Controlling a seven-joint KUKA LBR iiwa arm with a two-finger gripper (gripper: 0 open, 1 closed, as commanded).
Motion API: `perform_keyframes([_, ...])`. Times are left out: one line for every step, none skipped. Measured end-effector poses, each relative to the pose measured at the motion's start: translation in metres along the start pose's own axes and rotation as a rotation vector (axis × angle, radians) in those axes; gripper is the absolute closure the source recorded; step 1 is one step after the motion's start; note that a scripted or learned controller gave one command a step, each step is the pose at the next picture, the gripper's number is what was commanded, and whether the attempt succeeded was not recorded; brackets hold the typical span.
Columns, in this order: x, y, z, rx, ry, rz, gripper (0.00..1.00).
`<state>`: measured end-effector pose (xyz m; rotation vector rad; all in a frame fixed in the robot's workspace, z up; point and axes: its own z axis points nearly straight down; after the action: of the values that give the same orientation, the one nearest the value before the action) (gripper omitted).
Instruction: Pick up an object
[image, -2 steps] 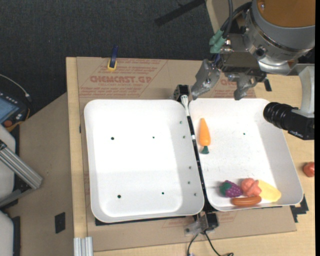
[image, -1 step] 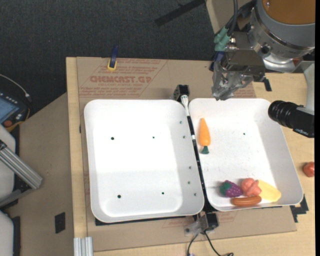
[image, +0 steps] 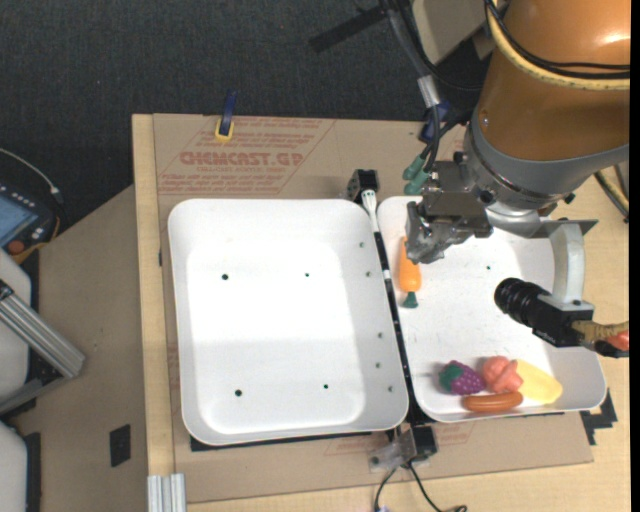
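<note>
Apparently the gripper (image: 424, 250) is hovering over the orange carrot (image: 408, 273) at the right bin's (image: 520, 408) left edge, grip undiscernible; probably light, stiff, best pinched mid-body.

A flat sheet of brown cardboard (image: 250, 150) printed with faded red lettering covers the bench top, its far edge held by a small yellow and blue clamp (image: 226, 120). Beyond it lies a dark, charcoal-coloured carpeted floor (image: 110, 60), filling the far side and the left of the scene. At the left edge a silver aluminium extrusion bar (image: 35, 330) runs at a slant, and above it sits a dark rounded device with a blue lit screen (image: 20, 215). Black cables (image: 410, 490) trail off the near edge of the cardboard. The light is even and soft, casting only faint shadows.
</note>
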<state>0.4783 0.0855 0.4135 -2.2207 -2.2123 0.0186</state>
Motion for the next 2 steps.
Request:
perform_keyframes([0.060, 0.017, 0.068, -0.003, 0.002, -0.009, 1.00])
perform_keyframes([0.065, 0.006, 0.189, 0.001, 0.000, -0.003, 1.00])
